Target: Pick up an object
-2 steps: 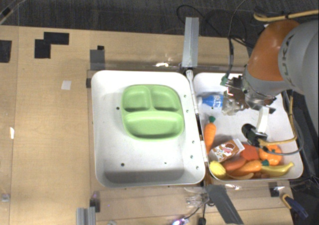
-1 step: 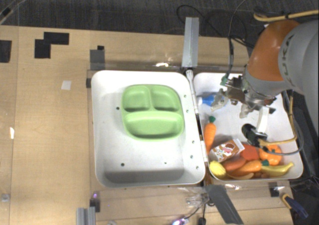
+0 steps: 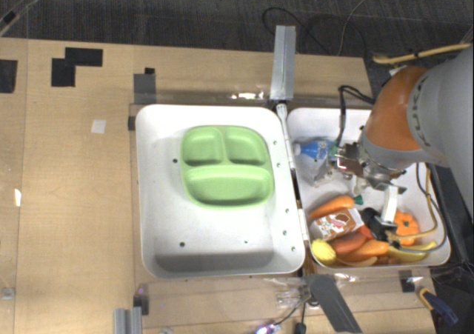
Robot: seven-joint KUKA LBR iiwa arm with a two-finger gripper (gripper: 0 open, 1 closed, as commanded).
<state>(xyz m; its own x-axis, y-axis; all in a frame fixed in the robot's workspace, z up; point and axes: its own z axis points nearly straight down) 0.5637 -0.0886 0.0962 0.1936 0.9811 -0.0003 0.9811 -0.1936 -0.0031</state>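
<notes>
The right bin [image 3: 323, 115] holds a heap of toy food. An orange carrot [image 3: 331, 206] lies above a brown snack packet [image 3: 338, 224], with a yellow lemon [image 3: 322, 252] at the front left corner. A red-orange piece [image 3: 361, 246], a yellow banana [image 3: 415, 250] and a small orange fruit [image 3: 406, 224] crowd the front right. A blue and clear object [image 3: 313, 151] sits at the back left. My gripper [image 3: 372, 195] hangs low over the middle of this bin, just right of the carrot and above the heap. I see nothing held in it.
A green divided plate [image 3: 226, 164] lies in the left bin [image 3: 158, 199]. A grey metal post [image 3: 284, 62] stands behind the wall between the bins. Black cables [image 3: 343, 114] run along the arm over the right bin's back edge.
</notes>
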